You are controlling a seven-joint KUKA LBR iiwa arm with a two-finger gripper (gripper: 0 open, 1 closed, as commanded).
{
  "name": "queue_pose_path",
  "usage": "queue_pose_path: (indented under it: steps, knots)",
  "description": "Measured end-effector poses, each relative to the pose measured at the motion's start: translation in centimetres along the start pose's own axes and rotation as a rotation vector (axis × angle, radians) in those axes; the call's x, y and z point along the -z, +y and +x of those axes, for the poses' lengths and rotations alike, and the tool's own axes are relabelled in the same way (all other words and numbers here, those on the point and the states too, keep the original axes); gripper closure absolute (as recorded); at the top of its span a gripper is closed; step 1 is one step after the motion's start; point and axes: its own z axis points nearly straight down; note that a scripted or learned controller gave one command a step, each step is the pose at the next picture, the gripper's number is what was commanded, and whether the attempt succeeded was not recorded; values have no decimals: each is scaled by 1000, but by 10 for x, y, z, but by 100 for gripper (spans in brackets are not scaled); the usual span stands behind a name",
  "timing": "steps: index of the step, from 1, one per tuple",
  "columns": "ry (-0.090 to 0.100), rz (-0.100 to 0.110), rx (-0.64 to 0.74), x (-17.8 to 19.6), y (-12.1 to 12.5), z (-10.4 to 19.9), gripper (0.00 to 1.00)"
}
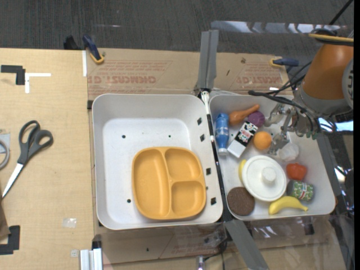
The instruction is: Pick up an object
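Nearest to you, at the front of the right bin (326, 207), you see a banana (287, 206), a brown disc (241, 201) and a small green can (302, 190). Just behind them sits a white lid (264, 177) with a knob, and a red piece (296, 170) is beside it on the right.

In the left bin (112, 151) there is a yellow tray (169, 182) with three compartments, lying toward the front.

Further back in the right bin, an orange ball (262, 140) lies next to a black-and-white box (243, 135), and a blue bottle (222, 131) lies along the left wall. Behind them you find a purple piece (256, 118) and an orange carrot-like piece (245, 114).

The gripper (281, 136) hangs over the back right part of this bin, just right of the ball. Its metal fingers (277, 142) point down, near a clear, pale thing (288, 151) that you cannot identify. Whether they are spread or closed, or have hold of anything, you cannot tell.

On the bench at the far left lie scissors (28, 145). Behind the bins is cardboard (146, 75) with a blue clamp (93, 48).
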Motion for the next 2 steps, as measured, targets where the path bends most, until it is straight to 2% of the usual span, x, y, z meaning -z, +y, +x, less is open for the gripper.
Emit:
queue_pose_path:
  steps: [1, 2]
  knots:
    - [4, 0, -175, -1, 72, 35, 0]
    - [3, 1, -389, 39, -39, 63, 0]
